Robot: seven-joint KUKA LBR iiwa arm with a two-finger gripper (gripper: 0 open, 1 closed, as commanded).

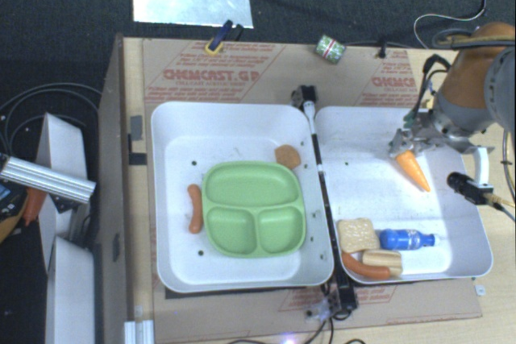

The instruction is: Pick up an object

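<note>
The right bin (463, 254) holds the likely target: an orange carrot (413, 171) lying slantwise in its upper part, well apart from the cracker (357, 234), blue bottle (406, 239) and hot dog (369, 267) at the bin's near edge. The gripper (409, 142) sits right at the carrot's upper end — whether it is open, closed or gripping cannot be told. A sound grasp would straddle the carrot's thick end across its narrow width before lifting straight up. Contact itself is hidden under the wrist.
</note>
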